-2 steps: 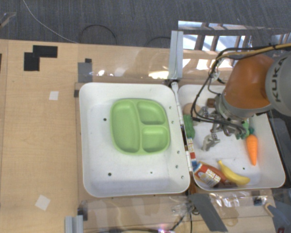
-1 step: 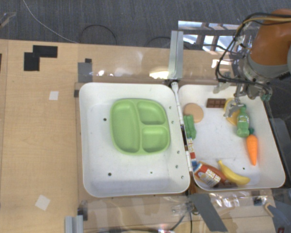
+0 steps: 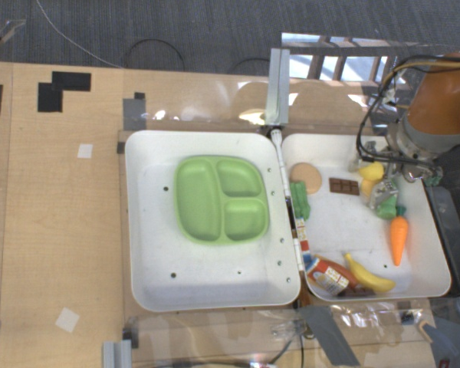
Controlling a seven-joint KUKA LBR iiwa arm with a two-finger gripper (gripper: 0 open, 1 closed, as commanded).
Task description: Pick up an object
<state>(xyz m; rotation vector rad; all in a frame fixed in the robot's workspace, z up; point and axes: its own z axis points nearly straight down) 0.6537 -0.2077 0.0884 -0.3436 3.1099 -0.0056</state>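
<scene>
Nearest the lens, at the right bin's (image 3: 445, 282) front wall, lie a red-and-white packet (image 3: 331, 275) and a yellow banana (image 3: 370, 275); the packet's print is too small to read. Both sit well in front of the gripper (image 3: 386, 192) and to its left as the camera sees it. An orange carrot (image 3: 399, 238) with a green top lies just in front of the gripper, its leafy end close under the tool.

Left of the gripper, across the divider, the left bin (image 3: 149, 282) holds a green sectioned plate (image 3: 220, 199), well apart from the tool. A green wrapper (image 3: 299, 201) lies along the divider inside the right bin, with a small striped item (image 3: 302, 244) in front of it.

At the gripper itself, a yellow lemon-like piece (image 3: 370, 172) lies just beside the tool on its left, and something green (image 3: 386, 208) lies directly beneath it. Whether the tool is spread or clenched, or grips anything, cannot be told.

Further left on the same level lie a dark brown chocolate bar (image 3: 343, 186) and a round tan cookie (image 3: 307, 177). Behind the gripper rises the arm with its orange band (image 3: 441, 102).
</scene>
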